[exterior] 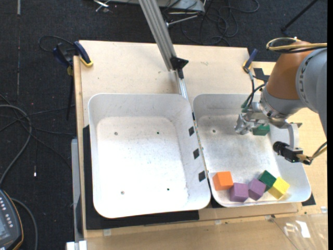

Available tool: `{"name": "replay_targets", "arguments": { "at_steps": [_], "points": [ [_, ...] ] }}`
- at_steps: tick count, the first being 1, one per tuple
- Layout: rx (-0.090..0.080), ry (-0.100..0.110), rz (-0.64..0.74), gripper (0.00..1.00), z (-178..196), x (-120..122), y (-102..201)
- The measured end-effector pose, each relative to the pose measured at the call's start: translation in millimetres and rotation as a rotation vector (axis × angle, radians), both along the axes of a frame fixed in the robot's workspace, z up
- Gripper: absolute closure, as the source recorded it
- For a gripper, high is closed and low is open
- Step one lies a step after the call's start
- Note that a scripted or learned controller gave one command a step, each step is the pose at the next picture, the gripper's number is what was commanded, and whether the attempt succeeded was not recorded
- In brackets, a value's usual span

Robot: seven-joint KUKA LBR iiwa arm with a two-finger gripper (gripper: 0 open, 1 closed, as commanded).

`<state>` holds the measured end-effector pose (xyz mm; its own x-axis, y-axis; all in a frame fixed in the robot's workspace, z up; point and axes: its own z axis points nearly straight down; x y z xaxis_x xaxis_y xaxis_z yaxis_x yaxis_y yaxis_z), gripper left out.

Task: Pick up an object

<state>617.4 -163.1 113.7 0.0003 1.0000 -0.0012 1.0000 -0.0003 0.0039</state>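
Hand (244,125) low in right white bin (208,113), beside small green block (260,130); finger state impossible to tell.

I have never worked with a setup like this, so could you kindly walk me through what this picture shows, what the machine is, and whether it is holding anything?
This is a single picture from a camera fixed above a workbench, looking down at a slant. The grey machine with the orange band entering from the right is a robot arm; at its tip is a two-finger gripper for grasping things.

On the bench sit two shallow white bins side by side. The gripper is over the upper part of the right bin. A green block shows right beside it, but I cannot tell whether the fingers actually clasp it.

Along the near edge of that bin lie five more blocks: an orange one, two purple ones, a dark green one and a yellow one. The left bin sits beside it.
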Motion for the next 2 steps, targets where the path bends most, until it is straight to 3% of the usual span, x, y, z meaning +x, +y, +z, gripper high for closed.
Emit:
{"name": "replay_targets", "arguments": {
  "at_steps": [1,2],
  "points": [
    [0.000,0.002,0.000,0.00,-1,0,0],
    [0.004,-0.010,0.008,0.00,2,63,-43]
  ]
}}
